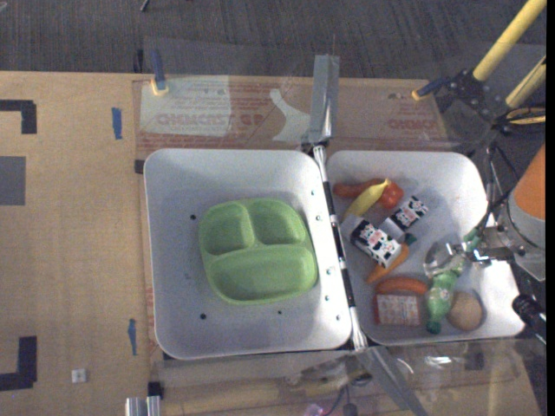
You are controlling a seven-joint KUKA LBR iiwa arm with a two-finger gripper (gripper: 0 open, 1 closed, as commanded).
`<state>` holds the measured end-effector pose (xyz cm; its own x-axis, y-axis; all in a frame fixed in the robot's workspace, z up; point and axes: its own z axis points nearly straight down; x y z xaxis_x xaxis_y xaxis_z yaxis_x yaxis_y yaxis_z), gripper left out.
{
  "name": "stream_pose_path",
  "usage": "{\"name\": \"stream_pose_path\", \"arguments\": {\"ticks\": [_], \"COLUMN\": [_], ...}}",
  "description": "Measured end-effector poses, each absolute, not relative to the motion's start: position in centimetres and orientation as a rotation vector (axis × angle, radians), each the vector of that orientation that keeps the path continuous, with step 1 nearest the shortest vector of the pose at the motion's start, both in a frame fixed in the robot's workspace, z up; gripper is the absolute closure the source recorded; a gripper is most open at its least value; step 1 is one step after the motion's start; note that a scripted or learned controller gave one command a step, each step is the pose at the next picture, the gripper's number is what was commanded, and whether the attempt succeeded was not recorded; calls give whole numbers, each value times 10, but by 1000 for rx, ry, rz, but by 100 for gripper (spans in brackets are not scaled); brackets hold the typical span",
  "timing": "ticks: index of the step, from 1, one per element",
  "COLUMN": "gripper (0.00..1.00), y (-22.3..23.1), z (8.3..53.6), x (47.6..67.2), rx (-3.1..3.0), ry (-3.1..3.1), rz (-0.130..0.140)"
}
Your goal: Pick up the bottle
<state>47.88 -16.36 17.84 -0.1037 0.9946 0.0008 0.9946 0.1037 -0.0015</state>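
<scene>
**Gripper poised over the green bottle, grasp not yet made**

The gripper (453, 256) hangs at the top end of the bottle (440, 295), a green one lying in the right bin (451, 165) at about five o'clock from that bin's middle. This looks like the approach step, just before a grasp. Whether the metal fingers are spread or closed cannot be told here, and nothing shows between them. The bottle runs from the gripper toward six o'clock, its upper end touching or just under the tool. A brown potato (466, 311) sits at the bottle's three o'clock and a red packet (397, 309) at its nine, so the next move calls for a straight descent that straddles the bottle without catching either neighbour
</scene>
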Motion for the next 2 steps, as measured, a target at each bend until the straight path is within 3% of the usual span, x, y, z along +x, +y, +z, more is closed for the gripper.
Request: {"name": "stream_pose_path", "arguments": {"ticks": [1,2], "gripper": [0,0], "y": [-137,-148], "z": [119,94], "x": [488,487], "rx": [-2132,-2280], "ry": [-2307,-2179], "rz": [0,-25]}}
